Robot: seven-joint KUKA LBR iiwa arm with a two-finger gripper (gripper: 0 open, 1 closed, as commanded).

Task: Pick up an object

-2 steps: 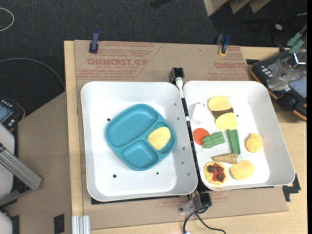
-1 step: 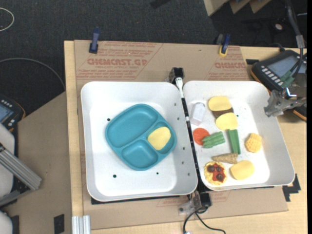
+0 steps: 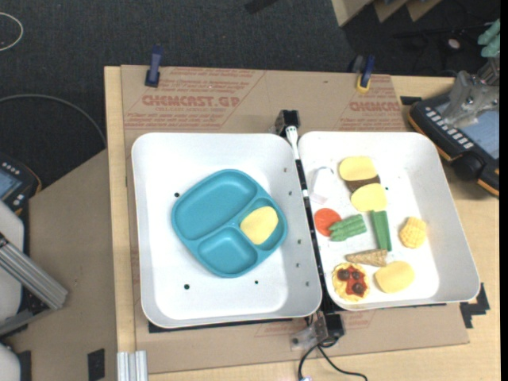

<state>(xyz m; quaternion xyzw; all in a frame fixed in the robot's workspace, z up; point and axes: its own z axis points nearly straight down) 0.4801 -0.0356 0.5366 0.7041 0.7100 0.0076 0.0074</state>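
Left bin (image 3: 159, 284): blue tray (image 3: 226, 222) sitting in it, yellow piece (image 3: 259, 225) lying in the tray's right compartment. Right bin (image 3: 452, 236): toy foods lying clustered — tomato (image 3: 325, 219), bean pod (image 3: 348, 228), cucumber (image 3: 382, 229), corn (image 3: 413, 232), pizza (image 3: 350, 282). End effector's state: cannot tell.

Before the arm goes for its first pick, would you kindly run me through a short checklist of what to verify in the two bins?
1. Pickable items present in the right bin: ok, several toy foods lie there.
2. An isolated target: ok, the corn piece lies apart from its neighbours.
3. Crowded items: not ok, green bean and green pod lie close together by the red piece.
4. Blue tray in the left bin: ok, a yellow piece sits in one compartment.
5. Hand state: cannot tell.
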